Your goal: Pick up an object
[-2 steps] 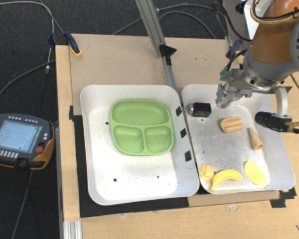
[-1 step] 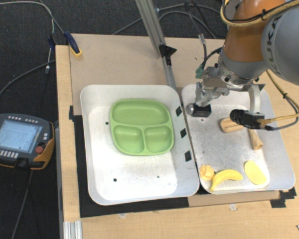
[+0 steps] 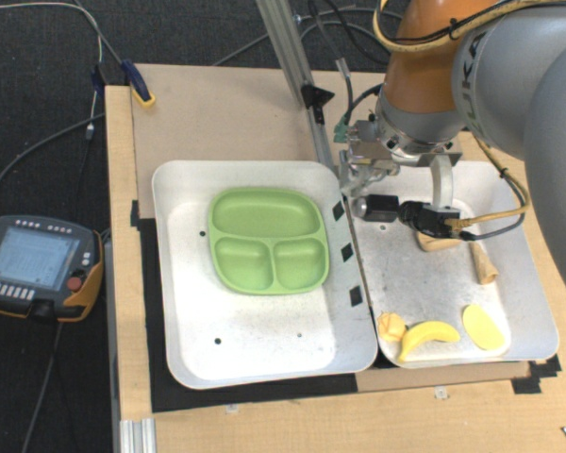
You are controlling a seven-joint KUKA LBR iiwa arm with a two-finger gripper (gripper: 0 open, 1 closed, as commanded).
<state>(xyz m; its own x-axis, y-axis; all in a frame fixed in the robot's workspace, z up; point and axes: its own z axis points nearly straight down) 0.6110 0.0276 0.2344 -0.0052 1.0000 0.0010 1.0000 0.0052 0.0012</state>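
My gripper [image 3: 362,192] hangs low over the far left corner of the right bin [image 3: 410,276], close to the wall it shares with the left bin. Nothing shows between its fingers. At the right bin's near edge lie a yellow banana [image 3: 430,336], a pale yellow chunk [image 3: 391,326] and a flat yellow oval piece [image 3: 484,327]. A small wooden cylinder [image 3: 484,264] and a tan wooden block [image 3: 438,243] lie to the right of the gripper. A green divided plate [image 3: 267,240] sits in the left bin [image 3: 184,347].
A slanted metal pole [image 3: 288,41] rises behind the bins near the gripper. A teach pendant [image 3: 38,267] rests off the bench at the left. A blue and yellow tool [image 3: 138,84] lies at the bench's far left corner.
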